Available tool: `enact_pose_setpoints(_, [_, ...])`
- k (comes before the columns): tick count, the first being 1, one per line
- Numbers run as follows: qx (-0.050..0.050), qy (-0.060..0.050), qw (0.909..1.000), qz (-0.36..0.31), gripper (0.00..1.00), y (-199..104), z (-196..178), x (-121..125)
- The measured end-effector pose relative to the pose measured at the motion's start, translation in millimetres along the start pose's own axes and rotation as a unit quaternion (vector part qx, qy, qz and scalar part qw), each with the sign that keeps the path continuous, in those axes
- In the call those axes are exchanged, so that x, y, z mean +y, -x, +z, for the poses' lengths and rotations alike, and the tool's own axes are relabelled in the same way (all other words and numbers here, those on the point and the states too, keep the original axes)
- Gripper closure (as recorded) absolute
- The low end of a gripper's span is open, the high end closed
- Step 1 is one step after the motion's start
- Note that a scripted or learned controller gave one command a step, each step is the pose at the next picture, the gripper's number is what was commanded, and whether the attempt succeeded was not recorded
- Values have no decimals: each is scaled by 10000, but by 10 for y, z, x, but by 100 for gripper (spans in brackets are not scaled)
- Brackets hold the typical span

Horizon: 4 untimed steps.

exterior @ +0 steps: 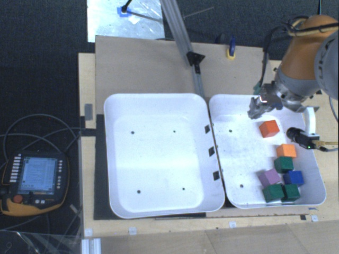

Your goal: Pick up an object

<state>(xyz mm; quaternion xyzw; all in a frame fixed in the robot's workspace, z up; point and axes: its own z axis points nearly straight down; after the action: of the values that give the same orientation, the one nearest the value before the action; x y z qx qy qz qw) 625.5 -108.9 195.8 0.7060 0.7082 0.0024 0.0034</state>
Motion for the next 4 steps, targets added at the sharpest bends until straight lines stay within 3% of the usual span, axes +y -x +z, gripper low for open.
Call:
enact_pose_setpoints(1, [7,-26,10000,-3,100,2,-73,10])
enact_pose_setpoints(2, [19,-40,10000,-32,100,-510,-33,-79])
enact_pose_setpoints(4, [22,-24,10000,-37,100,-1467,-351,-270])
